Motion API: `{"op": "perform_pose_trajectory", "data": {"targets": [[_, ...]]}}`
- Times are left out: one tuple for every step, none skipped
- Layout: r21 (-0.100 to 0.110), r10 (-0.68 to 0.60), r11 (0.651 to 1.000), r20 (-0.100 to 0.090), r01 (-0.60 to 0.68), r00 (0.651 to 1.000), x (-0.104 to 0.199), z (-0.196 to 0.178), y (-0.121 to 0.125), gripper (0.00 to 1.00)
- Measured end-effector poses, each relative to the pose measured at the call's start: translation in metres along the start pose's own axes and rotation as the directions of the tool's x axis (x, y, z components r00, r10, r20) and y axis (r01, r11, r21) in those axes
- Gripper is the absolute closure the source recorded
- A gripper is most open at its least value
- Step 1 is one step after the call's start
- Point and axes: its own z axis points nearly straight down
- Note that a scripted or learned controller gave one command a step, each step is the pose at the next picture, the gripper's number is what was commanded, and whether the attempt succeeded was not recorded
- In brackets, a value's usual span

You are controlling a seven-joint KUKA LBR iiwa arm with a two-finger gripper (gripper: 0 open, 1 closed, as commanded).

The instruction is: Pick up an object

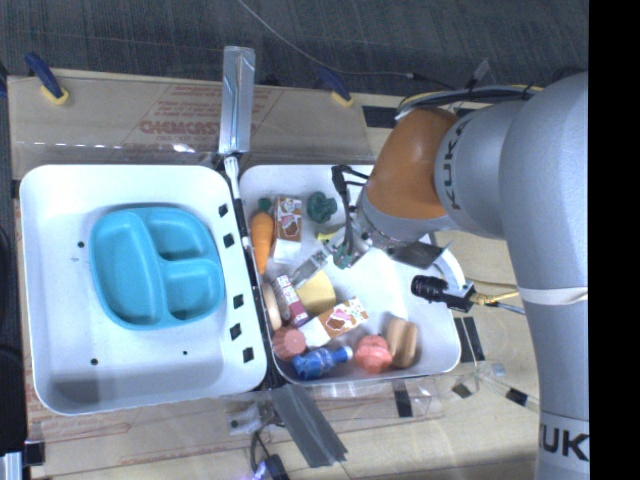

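The right bin holds several small toy foods. Among them are an orange carrot, a small printed carton, a dark green piece, a yellow block and a maroon-and-white tube. Along the front lie a printed packet, a red round piece, a blue bottle, a pink ball and a brown bun. My gripper reaches down into this bin from the right. Its tip is just above the yellow block and right of the carrot.
The left bin holds a blue divided tray. A black-clipped divider wall separates the two bins. The arm's orange band and grey body hang over the right bin's far right side. A metal post stands behind the bins.
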Motion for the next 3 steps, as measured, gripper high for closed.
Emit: {"op": "perform_pose_trajectory", "data": {"targets": [[0.001,0.28,0.96,0.001,-0.28,0.96,-0.068,0.0,-0.007,0.0],[-0.002,0.209,0.978,0.001,-0.209,0.978,-0.068,-0.053,0.051,0.0],[-0.002,0.187,0.982,0.003,-0.187,0.982,-0.075,-0.014,0.046,0.0]]}}
